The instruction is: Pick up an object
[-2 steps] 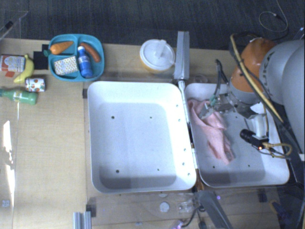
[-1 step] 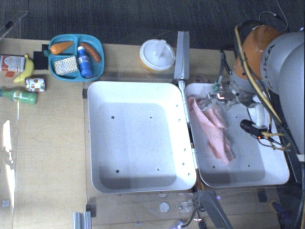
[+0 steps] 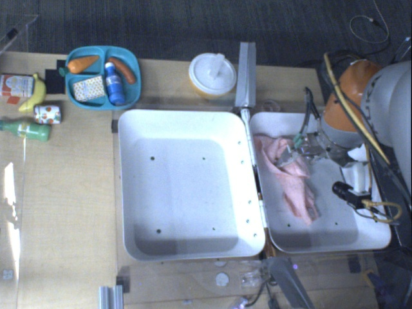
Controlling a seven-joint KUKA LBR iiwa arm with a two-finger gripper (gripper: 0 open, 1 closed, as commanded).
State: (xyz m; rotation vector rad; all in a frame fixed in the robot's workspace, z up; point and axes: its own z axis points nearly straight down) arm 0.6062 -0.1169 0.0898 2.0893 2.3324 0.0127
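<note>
as the arm reaches in from the right, these are the particulars:

arm pose: the grey arm (image 3: 386, 108) with its orange band (image 3: 347, 95) bends down over the right bin (image 3: 335, 237), its wrist pointing leftward and down toward the bin's upper middle.
claw: the claw (image 3: 301, 145) sits at the upper right edge of the pink cloth (image 3: 290, 179), touching or just above it; whether it is spread or pressed together i cannot tell, as cables and the wrist body crowd it.
task thing: one pink cloth, crumpled, lying in the right bin, running from the bin's upper left down toward its middle.
bins: two shallow white bins side by side on the table (image 3: 64, 224); the left bin (image 3: 187, 185) shows its bare white floor with a few small dark dots.
divided plate: one blue plate (image 3: 132, 63) at the table's upper left, holding an orange carrot-like piece (image 3: 84, 63), a blue bottle (image 3: 113, 82), a reddish sausage-like piece (image 3: 126, 72) and a pale patterned piece (image 3: 87, 89).
loose toys: at the far left, one banana (image 3: 35, 94), one small can (image 3: 47, 114), one green bottle (image 3: 26, 130), one small red-and-white box (image 3: 15, 85).
lidded cup: one round white lid over a yellow rim (image 3: 212, 74), just behind the bins.
</note>
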